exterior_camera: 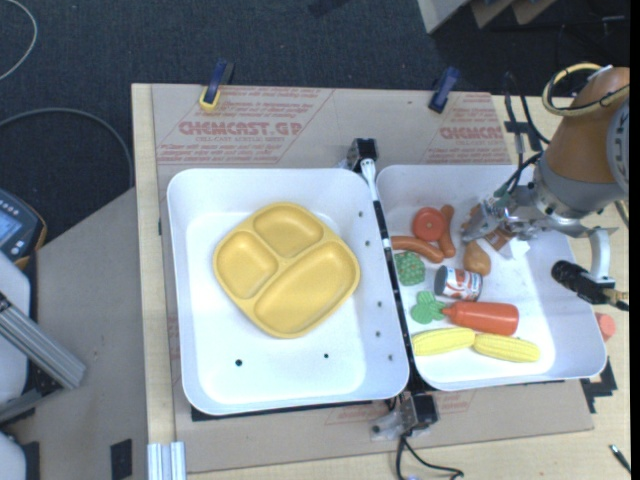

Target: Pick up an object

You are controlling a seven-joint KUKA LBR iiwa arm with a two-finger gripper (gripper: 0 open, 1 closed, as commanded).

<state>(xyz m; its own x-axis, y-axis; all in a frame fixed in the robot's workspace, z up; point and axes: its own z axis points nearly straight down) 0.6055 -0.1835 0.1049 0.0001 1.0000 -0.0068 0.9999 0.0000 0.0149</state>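
The right bin point(570, 353) holds several toy foods. A red tomato point(432, 222) lies at the upper left, with a sausage point(417, 247) and a green piece point(408, 266) below it. A small can point(459, 284) sits mid-bin above a carrot point(482, 316) with a green top. A yellow banana point(443, 341) and a corn cob point(506, 348) lie along the front. My gripper point(488, 226) hangs low over the bin's upper middle, just right of the tomato and right above a brown piece point(478, 259).
The left bin point(200, 368) holds a yellow divided plate point(287, 268). A black divider strip point(385, 268) runs between the bins. The arm's orange band point(590, 118) and a black attachment point(580, 280) stand over the right bin's right side.
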